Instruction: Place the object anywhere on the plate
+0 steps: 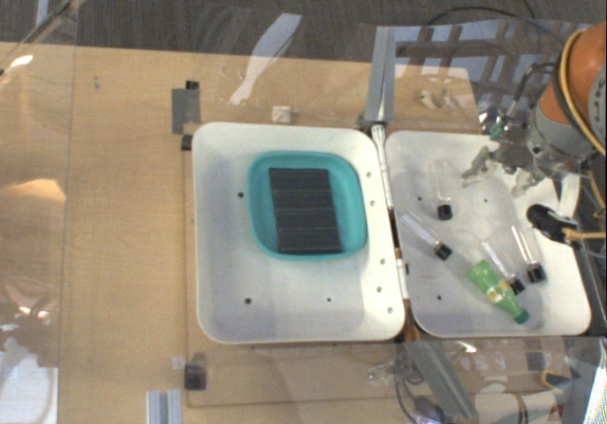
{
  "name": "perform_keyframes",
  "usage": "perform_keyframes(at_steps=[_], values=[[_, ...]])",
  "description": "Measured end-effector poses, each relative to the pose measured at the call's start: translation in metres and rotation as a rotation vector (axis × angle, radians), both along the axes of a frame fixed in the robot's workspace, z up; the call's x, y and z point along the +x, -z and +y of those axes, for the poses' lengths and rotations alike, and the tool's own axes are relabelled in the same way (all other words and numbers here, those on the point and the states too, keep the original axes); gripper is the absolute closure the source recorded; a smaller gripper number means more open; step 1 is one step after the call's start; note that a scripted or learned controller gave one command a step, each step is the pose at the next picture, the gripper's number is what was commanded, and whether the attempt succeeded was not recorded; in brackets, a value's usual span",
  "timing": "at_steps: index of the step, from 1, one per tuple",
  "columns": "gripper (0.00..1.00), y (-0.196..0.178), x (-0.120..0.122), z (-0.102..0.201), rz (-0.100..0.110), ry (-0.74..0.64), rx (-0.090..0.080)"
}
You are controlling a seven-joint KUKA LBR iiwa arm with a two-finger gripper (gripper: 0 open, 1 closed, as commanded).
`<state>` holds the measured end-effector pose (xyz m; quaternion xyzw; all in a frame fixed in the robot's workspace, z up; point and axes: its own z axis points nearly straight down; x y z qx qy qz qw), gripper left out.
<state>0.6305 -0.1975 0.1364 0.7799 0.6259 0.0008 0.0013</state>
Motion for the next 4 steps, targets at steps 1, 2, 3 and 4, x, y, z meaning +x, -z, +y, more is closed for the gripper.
perform_keyframes(at_steps=[1, 2, 3, 4], values=[[0.0, 0.0, 0.0, 0.0, 0.0, 0.0, 0.0], [0.0, -0.131, 0.04, 0.019, -0.004, -0.126, -0.001], [0.0, -0.066, 0.02, 0.037, -0.001, -0.122, 0.0], [0.0, -0.063, -0.05, 0.036, -0.003, -0.128, 0.0]])
